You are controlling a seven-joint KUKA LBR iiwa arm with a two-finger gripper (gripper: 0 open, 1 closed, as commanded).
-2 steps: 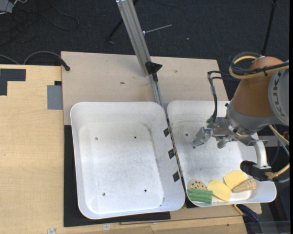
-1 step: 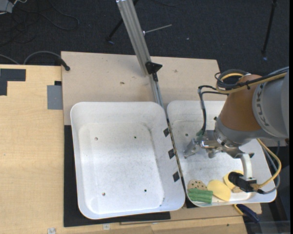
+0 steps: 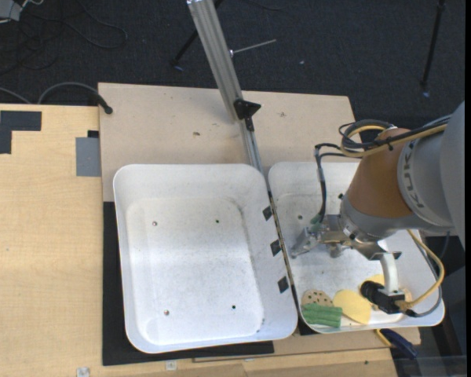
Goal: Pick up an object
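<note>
Fingers of the gripper (image 3: 300,245) are too small and blurred against the wrist to tell whether they are spread or closed, and nothing can be seen between them. The gripper sits low in the right bin (image 3: 286,177), near its left wall and about halfway along it, with the grey arm (image 3: 424,183) and its orange band (image 3: 377,183) reaching in from the right. The things that could be picked lie together in the near corner of that bin, apart from the gripper: a green block (image 3: 322,315) against the front rim, a yellow disc (image 3: 352,305) just beside it on the right, and a pale speckled round piece (image 3: 317,297) touching the green block's far side. The left bin (image 3: 141,181) stands just beside the right one. A grey metal bar (image 3: 218,49) slants up from behind the two bins.
</note>
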